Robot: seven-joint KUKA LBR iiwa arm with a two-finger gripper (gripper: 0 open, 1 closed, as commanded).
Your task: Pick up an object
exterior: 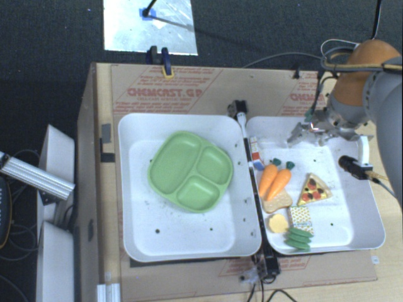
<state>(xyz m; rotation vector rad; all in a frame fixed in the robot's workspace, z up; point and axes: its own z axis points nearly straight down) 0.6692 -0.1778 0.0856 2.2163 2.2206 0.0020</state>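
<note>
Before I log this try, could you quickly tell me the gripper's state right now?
Gripper: above the far part of the right bin, nothing seen between its fingers; open or shut cannot be told.

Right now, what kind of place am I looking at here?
Probably a robotics lab test bench rather than a kitchen: a robot arm reaches over two white bins, the food is toys such as carrots and a pizza slice, and cables run across the bench.

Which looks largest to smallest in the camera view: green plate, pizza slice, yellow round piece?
1. Green plate, by far the largest.
2. Pizza slice.
3. Yellow round piece, slightly smaller than the pizza slice.
</note>
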